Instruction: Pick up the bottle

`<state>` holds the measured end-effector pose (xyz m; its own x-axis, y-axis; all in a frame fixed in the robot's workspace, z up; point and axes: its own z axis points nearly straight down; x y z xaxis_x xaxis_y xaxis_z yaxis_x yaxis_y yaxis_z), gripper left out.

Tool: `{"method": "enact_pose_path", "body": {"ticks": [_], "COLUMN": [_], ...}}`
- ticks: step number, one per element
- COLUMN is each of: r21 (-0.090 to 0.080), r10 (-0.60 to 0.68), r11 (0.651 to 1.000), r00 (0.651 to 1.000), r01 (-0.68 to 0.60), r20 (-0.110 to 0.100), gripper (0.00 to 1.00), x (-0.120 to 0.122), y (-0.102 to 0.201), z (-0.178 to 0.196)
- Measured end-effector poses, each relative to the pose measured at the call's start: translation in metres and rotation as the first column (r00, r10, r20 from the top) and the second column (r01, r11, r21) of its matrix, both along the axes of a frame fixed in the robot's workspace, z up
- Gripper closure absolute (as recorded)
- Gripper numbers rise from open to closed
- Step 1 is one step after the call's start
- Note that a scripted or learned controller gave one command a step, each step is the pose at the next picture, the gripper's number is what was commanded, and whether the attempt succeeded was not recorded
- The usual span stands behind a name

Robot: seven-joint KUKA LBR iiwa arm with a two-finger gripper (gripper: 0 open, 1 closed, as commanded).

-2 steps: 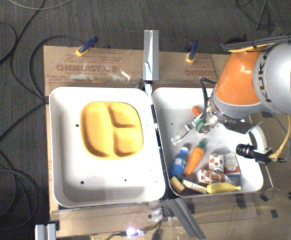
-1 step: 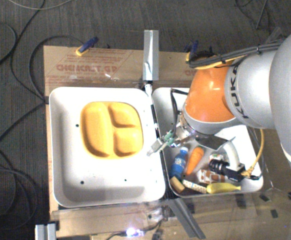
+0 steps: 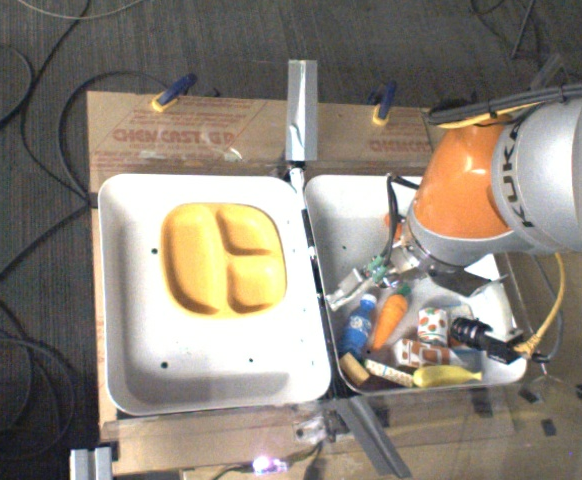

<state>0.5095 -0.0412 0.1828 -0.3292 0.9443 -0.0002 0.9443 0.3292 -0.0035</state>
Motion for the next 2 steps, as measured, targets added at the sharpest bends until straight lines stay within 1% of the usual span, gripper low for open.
{"method": "enact_pose_path", "body": {"ticks": [1, 2], "r21": [-0.002, 0.0], "r10": [-0.176, -0.037], "r11": [0.984, 0.999], "r00": [0.984, 0.999], "r01": [0.176, 0.037], "r20": [0.001, 0.0], "gripper": [0.0, 0.0], "x": [0.028, 0.042], "y": [-0.065, 0.05], "z": [-0.012, 0.0]}}
